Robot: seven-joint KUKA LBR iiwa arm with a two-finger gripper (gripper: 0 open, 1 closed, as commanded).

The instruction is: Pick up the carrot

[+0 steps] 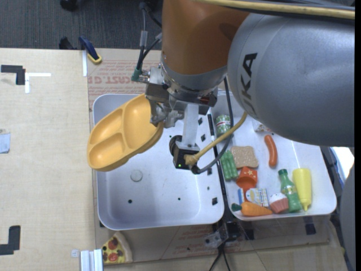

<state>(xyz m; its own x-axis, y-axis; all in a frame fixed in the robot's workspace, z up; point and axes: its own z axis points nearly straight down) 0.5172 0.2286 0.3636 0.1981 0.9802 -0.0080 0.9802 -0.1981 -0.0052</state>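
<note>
The orange carrot (254, 209) lies with its green top to the left at the front left corner of the right bin (319, 210). My gripper (159, 117) is far from it, above the back of the left bin (152, 213). It is shut on the rim of a yellow divided plate (121, 134). The plate hangs tilted and juts out past the left bin's left wall. The big grey and orange arm hides the back part of both bins.
Around the carrot in the right bin are a small carton (258, 195), a red vegetable (247, 176), a bread slice (244, 157), a green pod (228, 165), a sausage (272, 150), a green bottle (289, 189), a yellow bottle (303, 186) and a can (223, 123). A toy pizza slice (115, 250) lies outside the bins.
</note>
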